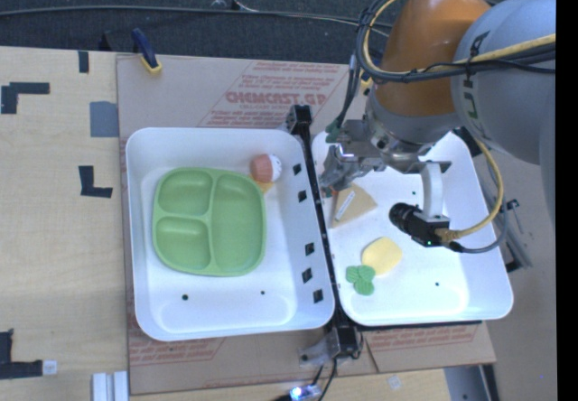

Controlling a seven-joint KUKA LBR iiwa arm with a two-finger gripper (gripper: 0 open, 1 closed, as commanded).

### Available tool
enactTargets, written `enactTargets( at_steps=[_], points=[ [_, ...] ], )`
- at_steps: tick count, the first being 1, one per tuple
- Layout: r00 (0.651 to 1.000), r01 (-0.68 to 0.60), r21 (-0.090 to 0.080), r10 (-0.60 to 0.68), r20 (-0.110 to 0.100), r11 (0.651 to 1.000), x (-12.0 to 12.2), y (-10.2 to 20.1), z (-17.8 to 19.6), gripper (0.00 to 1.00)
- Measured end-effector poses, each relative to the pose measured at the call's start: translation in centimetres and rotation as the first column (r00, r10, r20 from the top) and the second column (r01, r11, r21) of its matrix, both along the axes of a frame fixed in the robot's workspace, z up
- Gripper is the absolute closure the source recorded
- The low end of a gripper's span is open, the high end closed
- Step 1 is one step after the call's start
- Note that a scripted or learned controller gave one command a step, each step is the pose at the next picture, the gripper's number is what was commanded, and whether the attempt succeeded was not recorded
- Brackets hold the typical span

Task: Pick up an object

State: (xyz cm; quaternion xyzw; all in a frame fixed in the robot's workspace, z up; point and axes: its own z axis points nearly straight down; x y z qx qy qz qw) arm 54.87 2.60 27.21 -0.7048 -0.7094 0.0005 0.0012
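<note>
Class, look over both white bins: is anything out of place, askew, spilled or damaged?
Nothing stands out. The green divided plate lies flat in the left bin beside a small peach-coloured ball. In the right bin, a tan wedge, yellow lump and small green piece lie apart.

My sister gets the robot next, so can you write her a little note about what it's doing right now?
Gripper: low in the right bin, near its left wall, right at the tan wedge. Whether it grips anything cannot be told.
Right bin also holds a yellow piece and a small green piece.
Left bin: green divided plate, and a small pink and white piece by its upper right corner.
Done: nothing visibly lifted.
Left: grasp one object and raise it.
</note>
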Motion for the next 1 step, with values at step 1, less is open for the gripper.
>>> enactTargets(
  at_steps=[1],
  points=[
    [1.000,0.001,-0.001,-0.001,-0.001,1.000,-0.75,4.97,-2.16,1.00]
  ],
)
